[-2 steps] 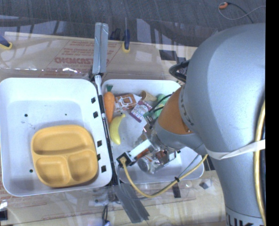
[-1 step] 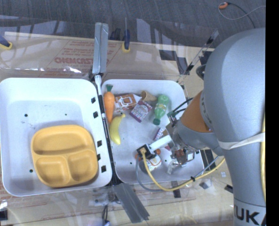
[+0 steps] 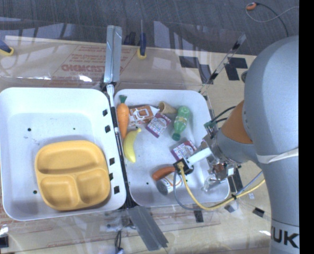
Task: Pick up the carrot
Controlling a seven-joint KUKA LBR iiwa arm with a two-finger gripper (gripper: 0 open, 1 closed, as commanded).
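Two shallow white bins sit side by side on the desk [image 3: 51,67]. In the left bin [image 3: 19,115] lies a yellow compartment tray [image 3: 72,174], set toward the near side. The right bin [image 3: 199,102] holds the clutter: the carrot [image 3: 123,119] lies along its left wall, green top pointing to the far side, with a banana [image 3: 130,145] just beside it on the near side. To the carrot's right are a small brown carton [image 3: 142,114], a purple-and-white packet [image 3: 158,124] and a green bottle [image 3: 180,119]. Another purple packet [image 3: 182,150] lies near the middle, and an orange-topped item [image 3: 164,173] sits toward the near wall. The grey arm [image 3: 270,110] reaches in from the right, and its claw [image 3: 216,176] hangs over the bin's near right corner, well apart from the carrot. Whether the claw is released or clenched I cannot tell.
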